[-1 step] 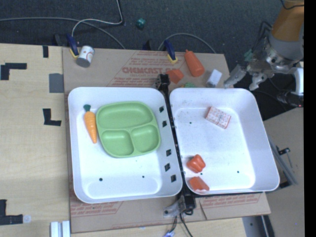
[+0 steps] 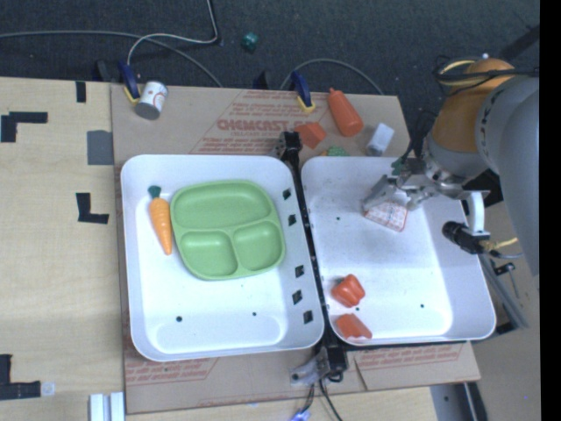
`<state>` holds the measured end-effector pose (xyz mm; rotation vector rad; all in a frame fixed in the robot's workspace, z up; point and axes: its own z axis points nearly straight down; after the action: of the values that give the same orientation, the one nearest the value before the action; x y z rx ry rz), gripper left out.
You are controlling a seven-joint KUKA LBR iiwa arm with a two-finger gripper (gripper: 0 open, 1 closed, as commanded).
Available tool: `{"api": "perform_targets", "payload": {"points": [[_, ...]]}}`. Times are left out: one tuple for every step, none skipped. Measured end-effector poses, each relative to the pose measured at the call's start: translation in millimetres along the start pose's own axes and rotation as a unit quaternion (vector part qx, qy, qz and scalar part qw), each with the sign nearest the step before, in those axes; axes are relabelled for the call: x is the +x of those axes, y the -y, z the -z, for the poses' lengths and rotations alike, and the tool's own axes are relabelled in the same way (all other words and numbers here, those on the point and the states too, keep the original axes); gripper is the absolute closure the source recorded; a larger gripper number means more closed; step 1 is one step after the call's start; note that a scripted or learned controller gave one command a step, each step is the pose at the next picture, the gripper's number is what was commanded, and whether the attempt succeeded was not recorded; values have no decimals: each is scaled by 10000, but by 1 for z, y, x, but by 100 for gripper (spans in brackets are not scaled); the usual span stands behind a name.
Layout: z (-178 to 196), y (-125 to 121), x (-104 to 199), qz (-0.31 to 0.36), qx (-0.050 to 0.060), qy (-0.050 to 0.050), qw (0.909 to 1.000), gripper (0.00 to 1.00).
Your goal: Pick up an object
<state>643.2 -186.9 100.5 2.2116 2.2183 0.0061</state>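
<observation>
Packet (image 2: 387,215), crinkly, white-pink, flat in right bin (image 2: 456,323); pincer (image 2: 396,191) touching it, grip unclear.

A green divided plate (image 2: 230,229) is lying in the left bin (image 2: 140,314), with a toy carrot (image 2: 160,222) resting just beside the plate's left edge. Beyond the bin's far rim, a small can (image 2: 151,98) and two blue clamps (image 2: 130,81) are sitting on the tabletop (image 2: 53,261).
</observation>
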Motion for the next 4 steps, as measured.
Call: {"api": "perform_targets", "payload": {"points": [[-7,3,61,-3,-56,32,10000,0],[4,1,67,11,-62,-25,10000,100],[4,1,67,9,-66,-29,10000,0],[-10,-10,36,5,-14,-21,10000,0]]}}
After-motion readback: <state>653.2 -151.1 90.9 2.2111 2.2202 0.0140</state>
